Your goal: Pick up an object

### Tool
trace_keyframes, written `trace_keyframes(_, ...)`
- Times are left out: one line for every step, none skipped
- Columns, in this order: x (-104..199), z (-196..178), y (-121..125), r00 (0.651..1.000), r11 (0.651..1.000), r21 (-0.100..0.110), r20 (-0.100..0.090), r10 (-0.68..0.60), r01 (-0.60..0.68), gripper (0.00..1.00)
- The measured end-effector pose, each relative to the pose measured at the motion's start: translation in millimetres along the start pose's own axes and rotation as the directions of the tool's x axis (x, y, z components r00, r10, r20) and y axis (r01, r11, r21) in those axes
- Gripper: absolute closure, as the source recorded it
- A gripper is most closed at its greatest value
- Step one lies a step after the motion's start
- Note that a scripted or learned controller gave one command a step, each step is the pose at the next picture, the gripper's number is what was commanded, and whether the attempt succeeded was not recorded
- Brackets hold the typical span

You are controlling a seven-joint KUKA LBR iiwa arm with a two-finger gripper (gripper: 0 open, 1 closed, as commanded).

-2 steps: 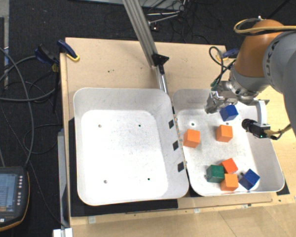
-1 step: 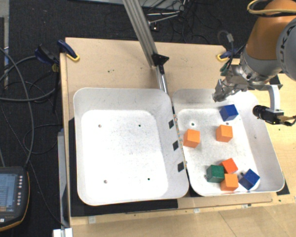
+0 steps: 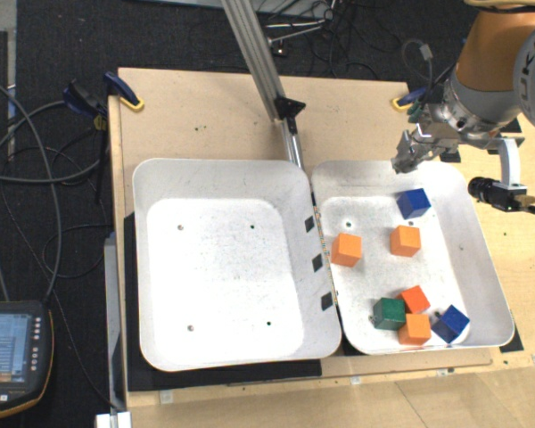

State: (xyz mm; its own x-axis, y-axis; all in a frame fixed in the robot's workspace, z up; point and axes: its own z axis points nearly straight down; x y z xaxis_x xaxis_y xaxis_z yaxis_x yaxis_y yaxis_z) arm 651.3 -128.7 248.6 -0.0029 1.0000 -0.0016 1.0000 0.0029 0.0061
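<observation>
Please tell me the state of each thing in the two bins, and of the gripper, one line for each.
Gripper: above right bin's far edge, nothing seen held.
Left bin: no blocks in it.
Right bin: holds seven blocks.
Blue cube: loose, nearest the gripper.
Green cube: touching orange blocks.

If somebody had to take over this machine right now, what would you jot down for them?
Hand: above the far rim of the right bin, holding nothing.
Blocks, all in the right bin: blue cube nearest the hand; two orange cubes mid-bin; a near-end cluster of green cube, two orange cubes and a blue cube.
Done: nothing picked yet.
Left: grasp and lift one block.
</observation>
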Motion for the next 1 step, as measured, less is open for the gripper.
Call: trace_keyframes(45.0,1.5,-4.0,1.0,1.0,0.006,-0.002,-0.004,0.004,1.0)
